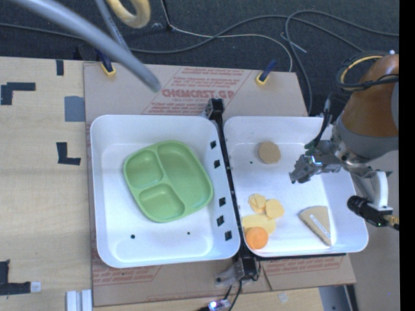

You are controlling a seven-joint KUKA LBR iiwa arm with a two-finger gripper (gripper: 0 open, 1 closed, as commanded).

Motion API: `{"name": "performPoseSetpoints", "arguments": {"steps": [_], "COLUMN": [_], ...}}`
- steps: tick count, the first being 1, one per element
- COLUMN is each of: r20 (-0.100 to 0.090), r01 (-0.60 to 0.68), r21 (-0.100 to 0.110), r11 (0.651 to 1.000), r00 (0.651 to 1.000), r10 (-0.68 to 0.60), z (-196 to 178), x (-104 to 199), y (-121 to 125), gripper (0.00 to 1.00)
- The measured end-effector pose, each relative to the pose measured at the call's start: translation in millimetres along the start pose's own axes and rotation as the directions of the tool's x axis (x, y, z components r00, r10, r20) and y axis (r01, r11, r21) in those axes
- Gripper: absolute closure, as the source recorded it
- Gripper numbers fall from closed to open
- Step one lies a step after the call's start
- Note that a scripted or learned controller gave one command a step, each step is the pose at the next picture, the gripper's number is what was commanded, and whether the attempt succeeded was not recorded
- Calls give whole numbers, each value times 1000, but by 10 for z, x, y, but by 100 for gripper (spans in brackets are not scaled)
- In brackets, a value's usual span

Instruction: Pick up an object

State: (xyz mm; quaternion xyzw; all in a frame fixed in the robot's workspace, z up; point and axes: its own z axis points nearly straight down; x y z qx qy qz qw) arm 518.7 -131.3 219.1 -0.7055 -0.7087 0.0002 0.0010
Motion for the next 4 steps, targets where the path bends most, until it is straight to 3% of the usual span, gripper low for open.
{"name": "performPoseSetpoints", "arguments": {"steps": [1, 3, 4], "r20": [0, 0, 0], "r01": [2, 1, 3], "r21": [-2, 2, 0], "r11": [1000, 1000, 1000], "r00": [1000, 1000, 1000], "r10": [-2, -1, -3], "z": [-98, 119, -14], "x": [510, 1598, 2154], "y": [48, 65, 30], "gripper": [100, 100, 100]}}
